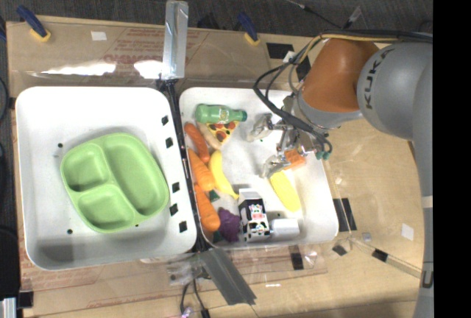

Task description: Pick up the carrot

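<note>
Several orange carrots lie in the right bin (pixel 318 215) along its left wall: one near the top (pixel 193 137), one in the middle (pixel 202 174), and one lower down (pixel 209 215). My gripper (pixel 282 149) hangs over the right half of this bin, just above a yellow banana-like piece (pixel 285 191). A small orange piece (pixel 296 157) sits right against the gripper's lower tip; I cannot tell whether it is gripped or what it is. The carrots by the wall lie well to the gripper's left and are apart from it.
The right bin also holds a green bottle (pixel 218 114), a pizza slice (pixel 220 131), a yellow banana (pixel 218 173), a purple item (pixel 229 223) and a small white box (pixel 254 217). A green divided plate (pixel 114 180) lies in the left bin (pixel 37 118).
</note>
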`<state>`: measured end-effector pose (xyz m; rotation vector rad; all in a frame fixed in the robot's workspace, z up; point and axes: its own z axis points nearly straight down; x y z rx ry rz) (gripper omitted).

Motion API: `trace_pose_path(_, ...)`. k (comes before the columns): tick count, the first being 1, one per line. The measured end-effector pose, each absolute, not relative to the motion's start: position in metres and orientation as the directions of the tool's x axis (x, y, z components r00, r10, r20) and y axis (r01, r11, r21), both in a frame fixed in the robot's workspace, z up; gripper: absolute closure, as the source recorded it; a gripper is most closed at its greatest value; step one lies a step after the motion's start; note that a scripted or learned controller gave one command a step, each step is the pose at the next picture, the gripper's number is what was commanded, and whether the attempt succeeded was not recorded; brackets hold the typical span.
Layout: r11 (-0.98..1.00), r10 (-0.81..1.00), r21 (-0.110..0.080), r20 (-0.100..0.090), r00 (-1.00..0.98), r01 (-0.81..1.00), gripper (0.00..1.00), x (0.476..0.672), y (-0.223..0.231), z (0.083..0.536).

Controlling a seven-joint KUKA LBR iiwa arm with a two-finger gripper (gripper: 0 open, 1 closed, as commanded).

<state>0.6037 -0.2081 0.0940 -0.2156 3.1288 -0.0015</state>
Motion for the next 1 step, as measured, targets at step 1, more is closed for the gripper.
trace_pose_path(1, 0.957, 0.29, 0.0, -0.006, -0.957, 0.29, 0.0, 0.6267, -0.2102, 0.1537)
